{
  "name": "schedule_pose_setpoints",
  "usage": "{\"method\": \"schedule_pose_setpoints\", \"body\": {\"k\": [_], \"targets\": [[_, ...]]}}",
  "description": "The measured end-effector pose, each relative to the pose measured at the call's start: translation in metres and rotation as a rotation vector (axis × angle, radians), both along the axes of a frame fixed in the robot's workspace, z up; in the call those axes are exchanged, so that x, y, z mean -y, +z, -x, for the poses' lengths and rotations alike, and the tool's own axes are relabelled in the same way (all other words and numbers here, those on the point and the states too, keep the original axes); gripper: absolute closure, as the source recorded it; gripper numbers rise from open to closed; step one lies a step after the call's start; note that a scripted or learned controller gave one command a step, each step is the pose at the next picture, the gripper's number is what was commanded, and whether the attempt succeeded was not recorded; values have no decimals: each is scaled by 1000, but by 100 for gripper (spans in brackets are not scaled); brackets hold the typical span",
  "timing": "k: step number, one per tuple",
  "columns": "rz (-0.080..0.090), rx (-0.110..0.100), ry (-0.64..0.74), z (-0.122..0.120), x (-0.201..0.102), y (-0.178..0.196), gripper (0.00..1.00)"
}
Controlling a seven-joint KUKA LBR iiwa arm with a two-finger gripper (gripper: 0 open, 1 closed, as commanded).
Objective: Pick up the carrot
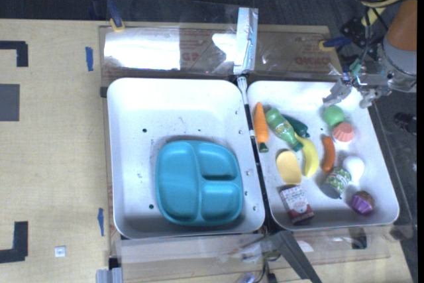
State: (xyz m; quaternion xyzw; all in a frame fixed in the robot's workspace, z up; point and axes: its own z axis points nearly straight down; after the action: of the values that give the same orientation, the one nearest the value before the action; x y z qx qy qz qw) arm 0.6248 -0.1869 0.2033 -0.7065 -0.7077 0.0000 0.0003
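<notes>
Carrot (pixel 261 124) lies against right bin's (pixel 386 162) left wall.

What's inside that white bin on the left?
Inside the left bin lies one blue divided tray, its compartments bare. Whatever the tray covers beneath it cannot be seen.

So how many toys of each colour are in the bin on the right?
Orange: 2, the carrot and an orange sausage shape
Green: 2, a green bottle and a green ball
Yellow: 2, a banana and a yellow block
Pink: 1
White: 1
Purple: 1
Red packet: 1
Patterned can: 1
Total: 11
</notes>
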Motion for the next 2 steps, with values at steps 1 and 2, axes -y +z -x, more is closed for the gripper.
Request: {"method": "schedule_pose_setpoints", "body": {"k": [1,2], "targets": [[-2,-2,163,12,-86,-40,0],[-2,0,233,83,-185,-18,0]]}}
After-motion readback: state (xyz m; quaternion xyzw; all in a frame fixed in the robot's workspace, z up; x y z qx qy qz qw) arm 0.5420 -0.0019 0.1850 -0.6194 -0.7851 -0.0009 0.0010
